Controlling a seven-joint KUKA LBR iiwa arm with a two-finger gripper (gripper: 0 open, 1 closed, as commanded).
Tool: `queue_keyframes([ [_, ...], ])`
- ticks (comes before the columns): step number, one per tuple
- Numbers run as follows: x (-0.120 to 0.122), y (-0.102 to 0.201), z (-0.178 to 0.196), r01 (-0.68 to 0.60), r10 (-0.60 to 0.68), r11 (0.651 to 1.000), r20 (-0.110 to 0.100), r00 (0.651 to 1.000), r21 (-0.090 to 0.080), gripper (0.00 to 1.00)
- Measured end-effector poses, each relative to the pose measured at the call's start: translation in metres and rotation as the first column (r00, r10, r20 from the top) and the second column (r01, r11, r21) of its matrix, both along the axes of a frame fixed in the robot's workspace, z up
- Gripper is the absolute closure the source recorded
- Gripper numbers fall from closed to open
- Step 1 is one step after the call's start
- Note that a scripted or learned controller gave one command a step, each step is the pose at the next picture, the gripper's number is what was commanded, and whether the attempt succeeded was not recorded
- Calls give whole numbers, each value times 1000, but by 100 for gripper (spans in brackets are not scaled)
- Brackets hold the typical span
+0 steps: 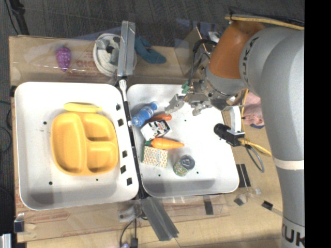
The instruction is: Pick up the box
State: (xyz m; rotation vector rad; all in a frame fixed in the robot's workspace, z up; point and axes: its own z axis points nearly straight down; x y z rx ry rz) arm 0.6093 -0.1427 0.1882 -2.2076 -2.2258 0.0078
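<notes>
The grey arm (274, 87) with its orange band fills the right side of the frame, reaching in toward the upper middle. The surface (77, 218) carries two white bins side by side. The left bin (31, 138) holds a yellow divided tray (85, 141) at its centre, with a yellow banana-like piece (81, 107) just above the tray. The right bin (217, 159) holds a cluster of things along its left half. The pincer (189, 103) hangs over the upper part of the right bin, its fingers spread apart with nothing between them. A blue bottle (143, 114) lies tilted near the bin's upper left, left of the pincer. The box (154, 130), small with a dark and white print, lies just below the bottle, well apart from the pincer. An orange carrot (166, 143) lies just below the box, touching or nearly so. A pale patterned packet (155, 157) sits beneath the carrot. A small round can (183, 165) rests to the packet's right.
</notes>
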Motion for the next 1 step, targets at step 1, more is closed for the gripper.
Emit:
queue_keyframes([
  [1, 11, -30, -100, 6, -6, 1000, 4, 1000, -1, 0],
])
